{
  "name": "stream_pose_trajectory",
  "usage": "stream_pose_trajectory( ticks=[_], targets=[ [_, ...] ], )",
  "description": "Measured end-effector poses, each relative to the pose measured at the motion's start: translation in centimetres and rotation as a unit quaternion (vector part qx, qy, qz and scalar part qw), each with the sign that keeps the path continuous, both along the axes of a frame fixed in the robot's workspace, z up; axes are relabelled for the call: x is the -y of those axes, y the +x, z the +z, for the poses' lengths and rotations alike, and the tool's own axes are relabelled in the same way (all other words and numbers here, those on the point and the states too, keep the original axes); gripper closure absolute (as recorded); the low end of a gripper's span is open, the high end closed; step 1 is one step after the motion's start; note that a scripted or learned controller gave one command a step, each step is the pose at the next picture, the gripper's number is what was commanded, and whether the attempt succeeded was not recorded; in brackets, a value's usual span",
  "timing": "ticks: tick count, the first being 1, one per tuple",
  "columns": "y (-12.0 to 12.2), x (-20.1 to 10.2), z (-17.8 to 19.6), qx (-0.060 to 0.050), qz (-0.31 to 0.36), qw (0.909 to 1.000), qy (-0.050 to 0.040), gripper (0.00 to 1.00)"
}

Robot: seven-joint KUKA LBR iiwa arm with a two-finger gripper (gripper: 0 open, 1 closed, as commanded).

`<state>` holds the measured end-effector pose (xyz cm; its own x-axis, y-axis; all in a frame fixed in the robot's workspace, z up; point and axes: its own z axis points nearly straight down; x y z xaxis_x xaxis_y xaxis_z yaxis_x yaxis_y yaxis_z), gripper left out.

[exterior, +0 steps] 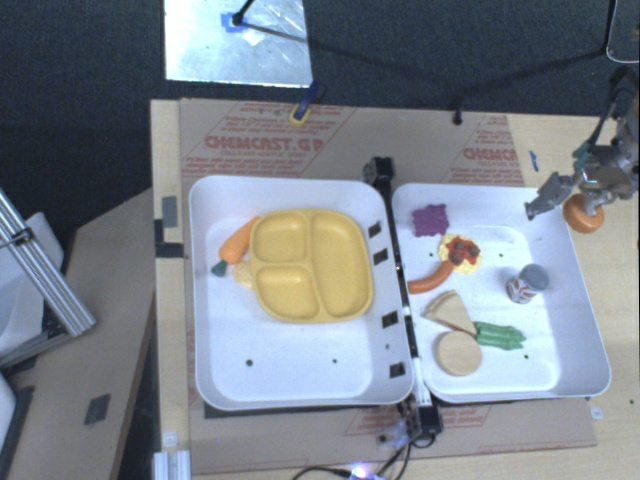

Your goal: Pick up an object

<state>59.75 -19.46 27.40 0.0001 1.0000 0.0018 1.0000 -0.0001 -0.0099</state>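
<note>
Gripper (548, 200) sits at the right edge of the frame, over the upper right corner of the right bin (580, 298), with the arm reaching in from the right. Cannot tell how the fingers are set; the view is too small and cluttered there, and nothing is seen between them. No object lifted: as far as the view shows, the pick is not yet made. Candidates all lie in the right bin: purple piece (431, 219) near the upper left corner, a yellow and red piece (461, 252) just below it, an orange sausage shape (431, 279) touching that, a small can (525, 284) on its side toward the right, a tan wedge (451, 313), a tan disc (458, 353) and a green pod (499, 335) lower down. The left bin (300, 368) holds a yellow divided plate (308, 265) with a carrot (237, 240) against its left rim. Judgement: early stage; approach, descent, closing and lift all remain. The can looks nearest to the gripper.
</note>
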Motion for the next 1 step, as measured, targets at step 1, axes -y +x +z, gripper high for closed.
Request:
stream_pose_trajectory(
  ticks=[1],
  targets=[
    [0.20, -0.08, 0.74, 0.006, 0.002, 1.0000, -0.0012, 0.00]
  ],
)
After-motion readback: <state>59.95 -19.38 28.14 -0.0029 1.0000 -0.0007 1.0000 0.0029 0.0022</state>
